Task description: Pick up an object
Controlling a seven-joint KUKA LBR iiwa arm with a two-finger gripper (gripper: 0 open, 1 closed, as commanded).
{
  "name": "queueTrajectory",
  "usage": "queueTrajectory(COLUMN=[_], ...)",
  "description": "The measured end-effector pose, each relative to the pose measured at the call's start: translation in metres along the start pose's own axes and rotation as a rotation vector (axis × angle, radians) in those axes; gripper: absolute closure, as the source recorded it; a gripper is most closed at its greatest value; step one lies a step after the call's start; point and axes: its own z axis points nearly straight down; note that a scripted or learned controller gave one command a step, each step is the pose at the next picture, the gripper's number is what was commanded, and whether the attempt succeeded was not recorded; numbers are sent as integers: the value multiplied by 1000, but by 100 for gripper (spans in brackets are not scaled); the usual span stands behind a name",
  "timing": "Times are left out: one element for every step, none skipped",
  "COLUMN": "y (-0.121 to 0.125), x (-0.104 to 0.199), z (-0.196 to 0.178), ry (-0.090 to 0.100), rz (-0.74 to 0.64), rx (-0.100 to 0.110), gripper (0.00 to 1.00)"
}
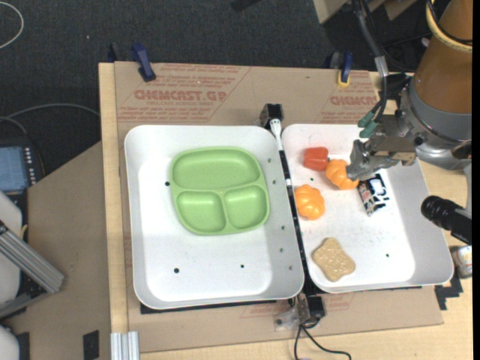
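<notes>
The right bin (397,265) holds a red pepper-like piece (316,157), a small orange fruit (337,173), a larger orange pepper (309,202) and a tan cracker (333,259). My gripper (365,177) hangs low over the upper middle of this bin. Its tip is right beside the small orange fruit, on that fruit's right side. Whether it touches the fruit I cannot tell. A small black and white part (374,194) sits just below the gripper; I cannot tell if it belongs to the gripper or lies loose.
The left bin (150,261) carries a green divided plate (219,189). A black divider rail (286,193) runs between the bins. The grey and orange arm (442,73) fills the upper right. Clamps (142,61) grip the cardboard's far edge.
</notes>
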Motion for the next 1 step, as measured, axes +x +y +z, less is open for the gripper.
queueTrajectory(y=[0], x=[57], z=[-35], ry=[2], rz=[-5], rx=[-1], gripper=[100])
